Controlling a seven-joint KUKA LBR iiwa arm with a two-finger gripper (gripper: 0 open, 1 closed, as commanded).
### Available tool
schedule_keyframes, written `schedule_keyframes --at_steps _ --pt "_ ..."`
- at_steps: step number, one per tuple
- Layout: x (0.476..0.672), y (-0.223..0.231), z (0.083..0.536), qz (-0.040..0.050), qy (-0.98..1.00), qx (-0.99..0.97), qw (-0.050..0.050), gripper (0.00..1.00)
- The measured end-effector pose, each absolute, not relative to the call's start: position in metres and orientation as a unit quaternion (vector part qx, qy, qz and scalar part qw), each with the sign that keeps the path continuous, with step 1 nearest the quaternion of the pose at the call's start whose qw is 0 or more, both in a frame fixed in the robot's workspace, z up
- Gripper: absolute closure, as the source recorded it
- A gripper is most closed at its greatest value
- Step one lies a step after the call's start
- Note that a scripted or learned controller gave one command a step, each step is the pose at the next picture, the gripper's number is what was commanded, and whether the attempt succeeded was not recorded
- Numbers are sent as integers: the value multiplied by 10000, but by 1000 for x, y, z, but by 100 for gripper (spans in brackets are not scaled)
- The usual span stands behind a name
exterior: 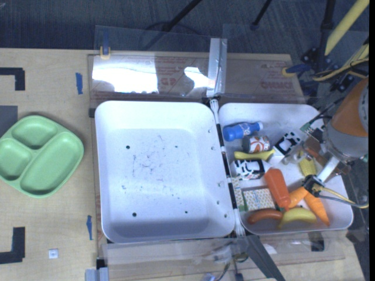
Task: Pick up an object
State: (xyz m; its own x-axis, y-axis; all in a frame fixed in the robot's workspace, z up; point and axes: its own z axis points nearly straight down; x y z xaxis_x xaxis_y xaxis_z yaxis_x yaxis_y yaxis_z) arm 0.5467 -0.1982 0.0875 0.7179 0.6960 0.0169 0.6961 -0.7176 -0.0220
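Many small objects lay crowded in the right bin [275,113]: a blue bottle [241,130] near its far left corner, an orange carrot [317,209] by its near right corner, and a yellow banana [299,216] and a red sausage [265,216] along its near wall. The gripper [309,154] hung over that bin's right side, just beside a black-and-white block [288,142]. Whether it was open or closed could not be told.
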Motion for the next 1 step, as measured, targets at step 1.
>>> schedule_keyframes --at_steps 1 --pt "648 -194 84 111 -4283 -9033 209 0"
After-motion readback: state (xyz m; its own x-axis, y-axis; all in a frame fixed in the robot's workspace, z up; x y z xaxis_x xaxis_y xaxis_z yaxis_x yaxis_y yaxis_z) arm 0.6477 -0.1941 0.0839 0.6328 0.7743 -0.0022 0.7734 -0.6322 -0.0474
